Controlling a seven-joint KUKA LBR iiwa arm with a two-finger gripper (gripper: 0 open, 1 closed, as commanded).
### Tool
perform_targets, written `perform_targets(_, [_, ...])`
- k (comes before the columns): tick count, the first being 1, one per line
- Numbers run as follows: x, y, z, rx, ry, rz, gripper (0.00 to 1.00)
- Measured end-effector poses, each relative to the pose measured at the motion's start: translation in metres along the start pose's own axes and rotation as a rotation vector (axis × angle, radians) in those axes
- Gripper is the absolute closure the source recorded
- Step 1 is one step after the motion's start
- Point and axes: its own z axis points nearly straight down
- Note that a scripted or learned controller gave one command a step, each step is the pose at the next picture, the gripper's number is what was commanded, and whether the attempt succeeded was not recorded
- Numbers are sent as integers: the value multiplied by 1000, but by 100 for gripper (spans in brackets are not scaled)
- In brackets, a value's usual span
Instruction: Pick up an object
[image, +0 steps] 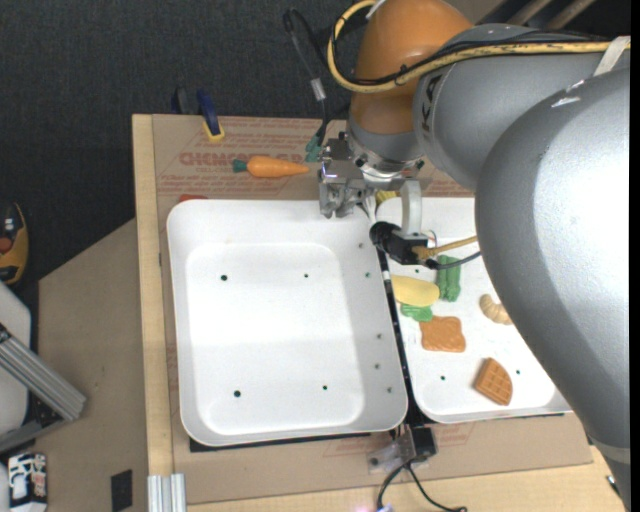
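Gripper (345, 200): we see it over the far rim where the two bins meet; we cannot tell its state
Carrot (272, 168): we find it on the cardboard behind the left bin (190, 300), just left of the gripper, apart from it
Right bin (450, 395): we count a yellow piece (415, 291), a green piece (448, 279), two orange waffle-like pieces (444, 335), a beige piece (492, 310); all nearer the camera than the gripper
Arm (540, 150): we note it covers the right bin's far right part
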Motion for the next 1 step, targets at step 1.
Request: perform_targets(1, [81,1,-69,-7,3,-4,100])
